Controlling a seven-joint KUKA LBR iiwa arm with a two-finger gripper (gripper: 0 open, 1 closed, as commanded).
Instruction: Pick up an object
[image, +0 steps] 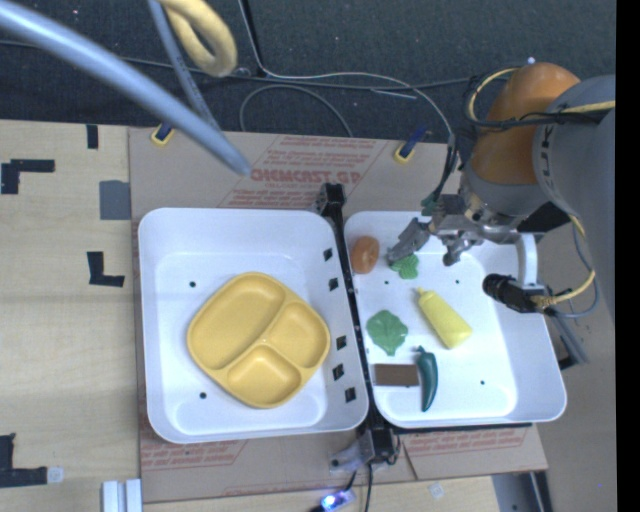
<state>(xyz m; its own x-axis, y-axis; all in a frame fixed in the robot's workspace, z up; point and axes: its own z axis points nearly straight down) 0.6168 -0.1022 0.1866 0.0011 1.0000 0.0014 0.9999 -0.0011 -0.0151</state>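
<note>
1. Pincer (432, 246): fingers spread wide and holding nothing, poised over the right bin (520, 385).
2. Small green piece (405, 266): just below the left fingertip (407, 245), orange ball (364, 254) beside it.
3. Advice: centre over the green piece, descend vertically, then close.

2 white bins (160, 330); 1 yellow divided plate (258, 338); 6 small items: orange ball (364, 253), 2 green pieces (386, 331), mustard bottle (443, 318), brown block (396, 375), green pepper (428, 376).
</note>
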